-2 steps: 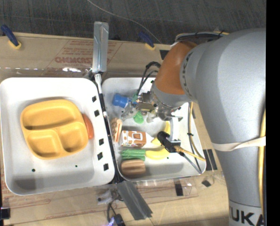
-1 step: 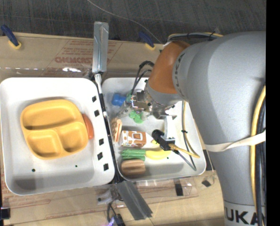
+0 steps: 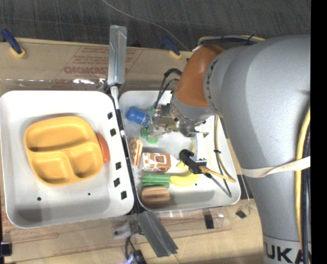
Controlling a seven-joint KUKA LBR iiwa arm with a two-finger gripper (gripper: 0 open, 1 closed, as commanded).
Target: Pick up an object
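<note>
1. We judge a miss likely: objs in the right bin (image 3: 225, 194) are crowded, so the gripper (image 3: 159, 126) could nudge the blue item (image 3: 136, 115).
2. Arm (image 3: 245, 92) enters from 3 o'clock, wrist low over bin's 11 o'clock area.
3. Finger state: can't tell.
</note>
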